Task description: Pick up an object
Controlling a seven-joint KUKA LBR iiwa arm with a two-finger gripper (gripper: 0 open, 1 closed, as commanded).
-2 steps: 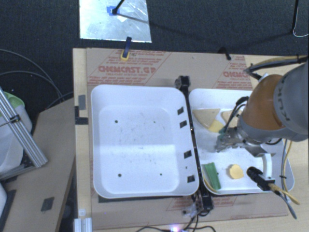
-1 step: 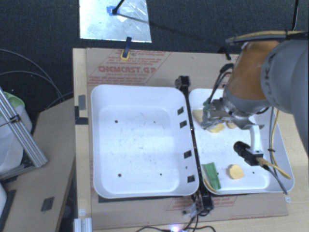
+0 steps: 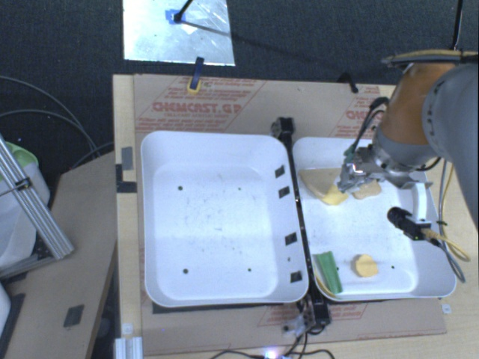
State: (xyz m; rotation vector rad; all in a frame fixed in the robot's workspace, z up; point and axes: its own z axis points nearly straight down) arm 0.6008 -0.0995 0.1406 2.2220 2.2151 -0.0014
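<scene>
In the right bin (image 3: 419, 279) my gripper (image 3: 349, 178) reaches down at the far left part, right over a yellow piece (image 3: 333, 195) that lies against a pale tan flat object (image 3: 319, 179). A tan slice (image 3: 367, 191) lies just to the gripper's right. Nearer the front a small yellow-orange round piece (image 3: 365, 265) rests on the bin floor, and a green block (image 3: 327, 271) leans at the front left corner. The arm hides the fingertips.
The left bin (image 3: 217, 215) sits beside the right one, with a black divider (image 3: 293, 200) between them. A black cable connector (image 3: 404, 223) hangs over the right bin. A metal sheet (image 3: 178, 21) lies beyond the bench.
</scene>
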